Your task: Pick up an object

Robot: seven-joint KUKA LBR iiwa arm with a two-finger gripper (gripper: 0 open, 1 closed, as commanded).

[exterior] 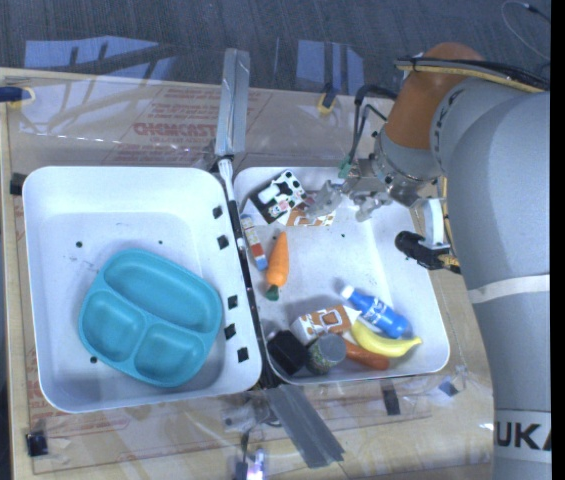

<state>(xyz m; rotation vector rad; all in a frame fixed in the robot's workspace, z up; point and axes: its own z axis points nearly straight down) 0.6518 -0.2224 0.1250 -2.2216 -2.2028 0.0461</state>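
Bench [112, 118]: wooden, clear sheet laid over | left bin [52, 268]: blue plate [150, 315] held | right bin [402, 298]: carrot [278, 260] at centre, banana [387, 345] at 5 o'clock | gripper [347, 200]: at 12 o'clock, grip state cannot be told | floor [262, 8]: grey carpet

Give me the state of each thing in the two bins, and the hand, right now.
Blue plate: lying flat in the left bin.
Carrot: lying in the right bin, by the divider.
Blue bottle: on its side, against the banana.
Banana: lying near the front wall.
Black-and-white box: at the back, tilted.
Hand: over the right bin's back edge.
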